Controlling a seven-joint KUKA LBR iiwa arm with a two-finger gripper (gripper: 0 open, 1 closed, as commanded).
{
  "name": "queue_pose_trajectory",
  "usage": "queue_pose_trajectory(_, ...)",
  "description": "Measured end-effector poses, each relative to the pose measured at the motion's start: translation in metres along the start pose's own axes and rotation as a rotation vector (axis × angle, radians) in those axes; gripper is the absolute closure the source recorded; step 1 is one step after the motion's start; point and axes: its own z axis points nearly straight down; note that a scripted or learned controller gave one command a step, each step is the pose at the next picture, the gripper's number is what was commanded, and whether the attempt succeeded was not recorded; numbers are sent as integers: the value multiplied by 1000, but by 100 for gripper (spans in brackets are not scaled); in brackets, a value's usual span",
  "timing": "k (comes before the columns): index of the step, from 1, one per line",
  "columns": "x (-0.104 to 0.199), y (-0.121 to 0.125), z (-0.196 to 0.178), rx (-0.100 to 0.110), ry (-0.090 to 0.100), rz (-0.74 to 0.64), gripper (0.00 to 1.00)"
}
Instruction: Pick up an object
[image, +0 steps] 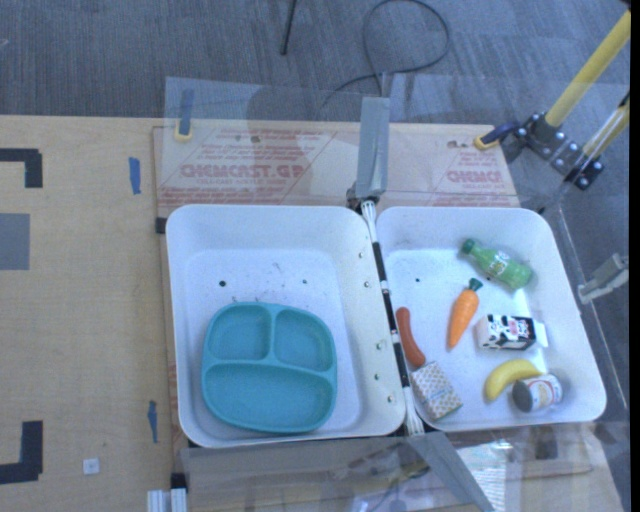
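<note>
Two white bins are shown side by side on the tabletop (80, 300). The left bin (190, 230) carries a teal divided plate (268, 366). The right bin (560, 250) carries the candidates for pickup: a green bottle (496, 263) near the far wall, a carrot (462, 313) at the centre, a sausage (409, 337) just beside the left wall, a milk carton (509, 332), a banana (508, 378), a can (537, 393) touching or nearly touching the banana, and a patterned box (436, 390) against the near wall. The state of the end effector cannot be told.

Risks are judged as follows. The sausage and box lie close to walls, so a finger may strike the rim. The banana and can are crowded, so one may be nudged aside. The bottle and can, lying on their sides, are likely to roll under a glancing contact. The carrot, well apart from its neighbours, is judged safest.
</note>
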Motion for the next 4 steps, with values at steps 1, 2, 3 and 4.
queue_pose_trajectory(1,54,25,83,2,3,-196,0)
queue_pose_trajectory(2,65,72,241,-8,-2,-275,0)
queue_pose_trajectory(3,64,73,229,-13,-2,-272,100)
queue_pose_trajectory(4,138,130,89,1,3,-216,100)
